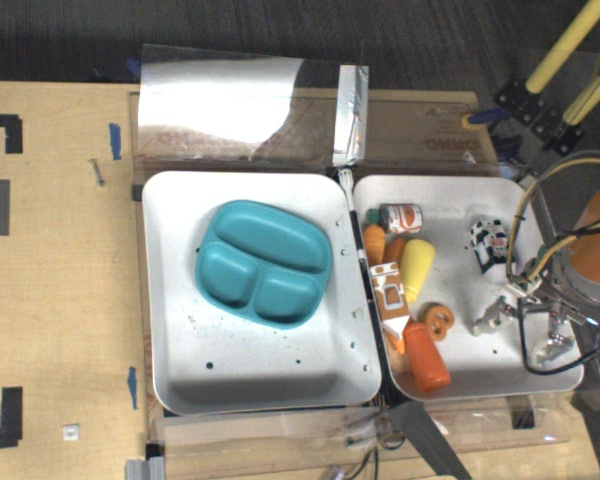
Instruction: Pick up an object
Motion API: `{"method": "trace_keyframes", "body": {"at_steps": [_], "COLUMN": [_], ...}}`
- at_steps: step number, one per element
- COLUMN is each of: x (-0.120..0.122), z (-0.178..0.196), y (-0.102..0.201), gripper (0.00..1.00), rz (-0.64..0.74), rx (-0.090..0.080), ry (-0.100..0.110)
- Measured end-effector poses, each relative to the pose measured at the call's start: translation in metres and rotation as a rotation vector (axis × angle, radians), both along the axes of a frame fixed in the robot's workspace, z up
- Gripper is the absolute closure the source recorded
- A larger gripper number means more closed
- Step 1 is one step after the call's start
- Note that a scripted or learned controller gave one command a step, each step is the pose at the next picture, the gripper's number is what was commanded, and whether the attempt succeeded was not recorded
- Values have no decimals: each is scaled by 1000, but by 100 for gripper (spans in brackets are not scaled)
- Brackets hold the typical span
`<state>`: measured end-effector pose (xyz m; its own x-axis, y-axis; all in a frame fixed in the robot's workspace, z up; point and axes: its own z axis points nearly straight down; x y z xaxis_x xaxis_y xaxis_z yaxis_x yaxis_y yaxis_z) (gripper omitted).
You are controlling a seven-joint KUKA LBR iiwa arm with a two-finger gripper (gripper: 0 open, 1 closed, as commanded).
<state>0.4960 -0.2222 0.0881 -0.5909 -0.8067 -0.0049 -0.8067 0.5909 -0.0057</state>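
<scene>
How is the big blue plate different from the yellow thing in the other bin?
The teal divided plate is far larger than the yellow toy. The plate is flat with compartments; the toy is long and rounded. The plate lies alone in the left bin; the toy sits crowded among others in the right bin.

— What's around the bins on my feed, apart from the work itself?

— I see a light wooden bench top (50,298) with black tape marks near its left edge and small blue tape bits. Behind the bins a clear plastic sheet (220,108) stands, with a strip of silver tape (350,118) down its right end.

— Anything past that?

— I make out dark grey carpet (280,8) along the top, and yellow bars (570,33) with black clamps in the upper right corner. A brown cardboard panel (425,128) lies behind the right bin.

— And at the front?

— A clear strip runs along the near edge; I can't tell what it is.
</scene>
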Motion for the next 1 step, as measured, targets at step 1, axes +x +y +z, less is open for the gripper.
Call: {"method": "trace_keyframes", "body": {"at_steps": [1], "x": [-14], "z": [113], "y": [-2], "gripper": [0], "rz": [230], "rx": [-4], "ry": [-3]}}
